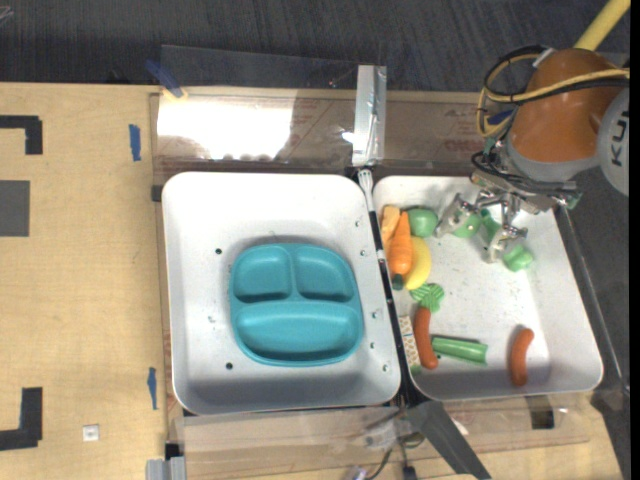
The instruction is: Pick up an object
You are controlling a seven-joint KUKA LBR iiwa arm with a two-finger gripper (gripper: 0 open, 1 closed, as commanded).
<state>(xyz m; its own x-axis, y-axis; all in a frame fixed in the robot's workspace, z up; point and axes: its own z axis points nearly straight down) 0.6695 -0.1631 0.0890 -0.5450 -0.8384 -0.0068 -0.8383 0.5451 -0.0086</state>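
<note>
I've got the pincer (492, 230) hovering low over the far part of the right bin (580, 368), fingers spread apart, nothing between them. Green pieces (517, 259) sit right under and beside the fingertips; my guess is that's the target, though which one I can't tell. The rest of the toy food is bunched along the bin's left wall: carrot (400, 248), yellow piece (419, 265), red sausage (425, 340), green pod (459, 348). Another sausage (519, 354) lies alone near the front right. The left bin (190, 268) holds a teal divided tray (295, 303). Counter (70, 268) is plain board with tape marks; dark carpet behind.
</note>
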